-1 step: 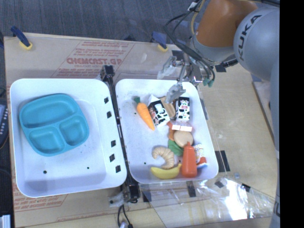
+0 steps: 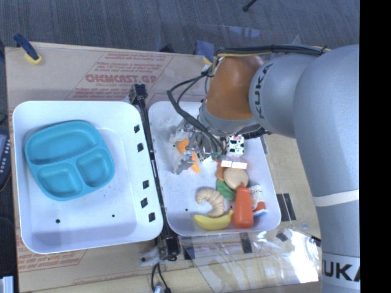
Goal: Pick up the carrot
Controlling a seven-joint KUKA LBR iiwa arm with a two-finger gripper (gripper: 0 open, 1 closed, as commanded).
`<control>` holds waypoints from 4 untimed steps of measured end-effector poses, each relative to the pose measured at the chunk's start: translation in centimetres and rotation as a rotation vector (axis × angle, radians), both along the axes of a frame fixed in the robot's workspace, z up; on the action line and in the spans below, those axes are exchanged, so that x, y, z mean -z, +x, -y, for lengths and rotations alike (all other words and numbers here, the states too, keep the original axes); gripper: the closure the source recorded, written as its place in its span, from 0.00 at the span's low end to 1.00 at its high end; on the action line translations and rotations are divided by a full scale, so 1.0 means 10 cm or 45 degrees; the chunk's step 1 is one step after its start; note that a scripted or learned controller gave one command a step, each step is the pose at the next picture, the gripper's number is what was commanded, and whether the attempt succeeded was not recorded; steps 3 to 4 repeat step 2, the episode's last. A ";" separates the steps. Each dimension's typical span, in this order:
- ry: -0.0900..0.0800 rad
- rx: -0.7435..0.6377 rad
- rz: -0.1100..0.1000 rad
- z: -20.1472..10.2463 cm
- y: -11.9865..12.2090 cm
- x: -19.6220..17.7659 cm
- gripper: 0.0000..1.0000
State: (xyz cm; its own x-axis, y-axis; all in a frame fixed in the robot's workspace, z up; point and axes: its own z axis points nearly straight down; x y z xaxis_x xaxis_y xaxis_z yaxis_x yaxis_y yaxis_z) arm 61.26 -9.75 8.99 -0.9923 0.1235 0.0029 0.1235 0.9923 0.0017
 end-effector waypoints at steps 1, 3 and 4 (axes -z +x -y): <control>-0.003 -0.010 0.010 0.00 0.03 -0.14 1.00; 0.000 0.376 0.013 -0.85 -0.11 -1.06 1.00; 0.000 0.376 0.013 -0.85 -0.11 -1.06 1.00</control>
